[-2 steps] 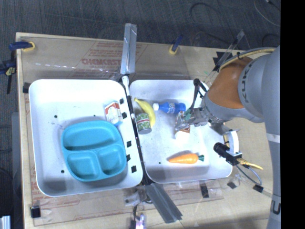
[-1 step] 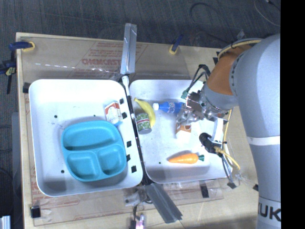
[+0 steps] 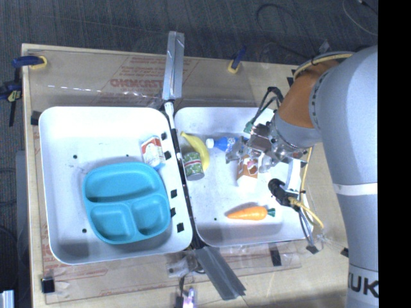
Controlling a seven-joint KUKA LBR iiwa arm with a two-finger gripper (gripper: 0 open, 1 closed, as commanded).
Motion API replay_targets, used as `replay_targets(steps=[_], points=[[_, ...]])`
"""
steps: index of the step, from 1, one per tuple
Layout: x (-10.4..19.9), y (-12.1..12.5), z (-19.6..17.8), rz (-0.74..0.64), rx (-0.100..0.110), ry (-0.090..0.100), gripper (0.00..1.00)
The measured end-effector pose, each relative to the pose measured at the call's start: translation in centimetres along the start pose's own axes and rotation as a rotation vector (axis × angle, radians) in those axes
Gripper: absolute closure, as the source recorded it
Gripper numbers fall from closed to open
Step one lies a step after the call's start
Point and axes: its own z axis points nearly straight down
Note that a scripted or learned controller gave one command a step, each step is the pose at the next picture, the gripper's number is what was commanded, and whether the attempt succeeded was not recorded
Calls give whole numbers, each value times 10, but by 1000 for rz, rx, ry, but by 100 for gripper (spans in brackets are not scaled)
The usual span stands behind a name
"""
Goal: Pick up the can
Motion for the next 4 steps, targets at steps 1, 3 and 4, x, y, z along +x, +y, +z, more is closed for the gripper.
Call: replay_targets(steps=[1, 3, 4], points=[[-11, -49, 41, 42, 1, 0, 0], [-4, -48, 20, 19, 2, 0, 100], [20, -72, -118, -185, -3, -1, 100]])
